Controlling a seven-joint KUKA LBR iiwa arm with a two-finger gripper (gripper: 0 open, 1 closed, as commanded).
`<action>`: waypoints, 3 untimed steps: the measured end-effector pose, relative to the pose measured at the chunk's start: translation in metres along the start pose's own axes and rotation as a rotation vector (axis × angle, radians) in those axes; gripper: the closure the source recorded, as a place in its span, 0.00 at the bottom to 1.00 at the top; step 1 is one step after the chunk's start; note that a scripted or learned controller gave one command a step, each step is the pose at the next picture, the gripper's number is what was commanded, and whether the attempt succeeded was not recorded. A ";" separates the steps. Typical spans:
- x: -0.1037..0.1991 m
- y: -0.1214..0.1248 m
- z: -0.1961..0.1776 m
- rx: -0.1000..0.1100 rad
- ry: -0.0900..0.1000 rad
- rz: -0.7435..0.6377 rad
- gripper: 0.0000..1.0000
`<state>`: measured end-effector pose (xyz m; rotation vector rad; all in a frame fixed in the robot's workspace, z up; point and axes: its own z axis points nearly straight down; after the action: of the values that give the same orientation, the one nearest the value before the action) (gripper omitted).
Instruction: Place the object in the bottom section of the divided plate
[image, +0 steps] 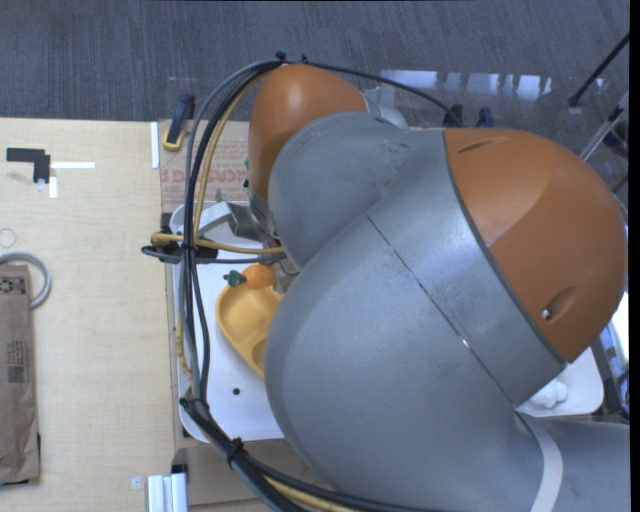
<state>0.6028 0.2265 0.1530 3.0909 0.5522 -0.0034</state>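
Observation:
The grey and orange arm (420, 300) covers most of the camera view and hides the gripper. To its left a slice of a yellow divided plate (243, 322) lies in the white bin (215, 395). A small orange object with a green top (251, 276) sits at the plate's upper edge, right against the arm's body. Whether anything touches it cannot be told.
Black and yellow cables (190, 250) loop down the bin's left side. Left of the bin lies the wooden bench top (90, 300), with a brown paper bag (18, 380) at its left edge. A cardboard piece (205, 165) sits behind the bin.

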 end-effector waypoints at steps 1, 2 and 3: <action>0.000 0.004 -0.009 -0.001 -0.002 0.007 1.00; 0.005 0.002 -0.029 0.000 0.000 0.092 1.00; 0.025 0.009 -0.022 0.001 0.000 0.156 1.00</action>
<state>0.6294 0.2272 0.1749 3.1253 0.3097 -0.0029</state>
